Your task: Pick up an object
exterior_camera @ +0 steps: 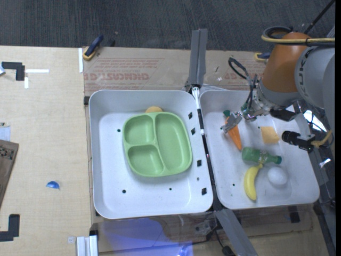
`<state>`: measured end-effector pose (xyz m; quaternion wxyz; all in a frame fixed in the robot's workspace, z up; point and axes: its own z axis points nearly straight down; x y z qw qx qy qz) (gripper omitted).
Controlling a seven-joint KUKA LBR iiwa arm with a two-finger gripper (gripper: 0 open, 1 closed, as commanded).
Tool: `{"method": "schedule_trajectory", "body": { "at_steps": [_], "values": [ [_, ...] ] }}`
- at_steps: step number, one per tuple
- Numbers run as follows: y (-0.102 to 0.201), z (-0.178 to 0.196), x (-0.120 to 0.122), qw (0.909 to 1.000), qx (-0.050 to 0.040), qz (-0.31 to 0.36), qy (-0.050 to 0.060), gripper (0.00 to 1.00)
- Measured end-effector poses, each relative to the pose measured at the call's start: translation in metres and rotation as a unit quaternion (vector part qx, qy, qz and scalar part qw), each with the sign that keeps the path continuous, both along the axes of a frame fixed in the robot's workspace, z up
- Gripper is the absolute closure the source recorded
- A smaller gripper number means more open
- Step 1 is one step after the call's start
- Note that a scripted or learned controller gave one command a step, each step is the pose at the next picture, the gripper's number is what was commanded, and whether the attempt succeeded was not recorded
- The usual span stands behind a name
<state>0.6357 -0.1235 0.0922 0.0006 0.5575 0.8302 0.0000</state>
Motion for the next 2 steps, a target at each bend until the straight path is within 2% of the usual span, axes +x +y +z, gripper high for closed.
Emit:
{"method": "schedule_trajectory", "body": {
  "at_steps": [1,2],
  "values": [
    [-0.002,0.010,0.001,1.0000,-0.0001,-0.002,-0.001,1.00],
    [0.108,0.100,0.018,0.9985,-0.0001,-0.055,0.000,1.00]
  ]
}}
